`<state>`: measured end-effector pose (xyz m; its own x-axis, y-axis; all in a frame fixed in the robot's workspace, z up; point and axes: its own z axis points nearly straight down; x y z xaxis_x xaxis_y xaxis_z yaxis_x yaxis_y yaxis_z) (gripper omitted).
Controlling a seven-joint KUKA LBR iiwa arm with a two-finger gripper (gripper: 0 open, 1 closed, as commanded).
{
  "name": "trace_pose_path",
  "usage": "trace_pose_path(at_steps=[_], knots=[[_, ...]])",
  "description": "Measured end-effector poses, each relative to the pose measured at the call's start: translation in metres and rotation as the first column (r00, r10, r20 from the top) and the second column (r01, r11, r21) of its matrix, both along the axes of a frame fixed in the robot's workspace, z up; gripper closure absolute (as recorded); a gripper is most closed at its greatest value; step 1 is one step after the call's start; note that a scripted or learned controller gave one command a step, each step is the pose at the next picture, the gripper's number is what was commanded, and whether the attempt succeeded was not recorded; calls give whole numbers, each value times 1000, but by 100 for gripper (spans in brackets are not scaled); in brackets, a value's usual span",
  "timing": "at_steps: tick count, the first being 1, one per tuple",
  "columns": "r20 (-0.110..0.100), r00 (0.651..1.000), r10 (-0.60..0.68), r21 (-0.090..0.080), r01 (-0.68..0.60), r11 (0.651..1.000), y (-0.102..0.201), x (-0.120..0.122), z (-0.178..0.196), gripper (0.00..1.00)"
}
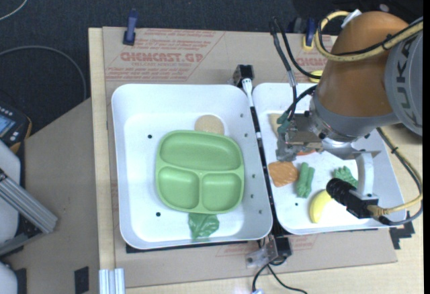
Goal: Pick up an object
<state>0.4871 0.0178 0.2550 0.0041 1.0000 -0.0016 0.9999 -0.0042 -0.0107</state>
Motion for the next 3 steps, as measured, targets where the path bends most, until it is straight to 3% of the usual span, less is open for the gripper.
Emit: trace_pose_path(at_steps=[1,2,3], knots=[[5,1000,3,2,-3,1000,-3,-9,-21,100],[14,1000,6,2,-6,1000,17,-8,2,100],[2,1000,9,3,-9,1000,68,-9,-48,100]])
